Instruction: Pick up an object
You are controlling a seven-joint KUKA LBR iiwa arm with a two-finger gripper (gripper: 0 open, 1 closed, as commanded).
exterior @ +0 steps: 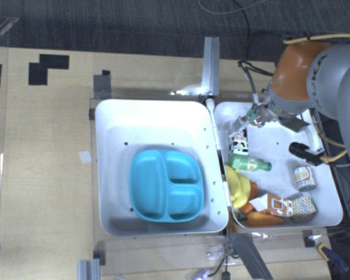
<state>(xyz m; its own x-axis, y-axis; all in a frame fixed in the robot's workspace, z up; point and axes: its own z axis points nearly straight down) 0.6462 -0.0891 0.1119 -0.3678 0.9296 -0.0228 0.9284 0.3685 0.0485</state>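
Note:
My gripper hangs over the back left part of the right bin, on the grey arm with the orange band that comes in from the right. Just in front of it stands a small black-and-white milk carton. A green bottle lies on its side below the carton. A yellow banana rests along the bin's left wall. At the front lie an orange carrot, a small orange-and-white box and a patterned pouch. A small can lies near the right side.
The left bin holds a blue divided plate. A metal post stands behind the wall between the two bins. The arm's wrist covers the right bin's back right corner.

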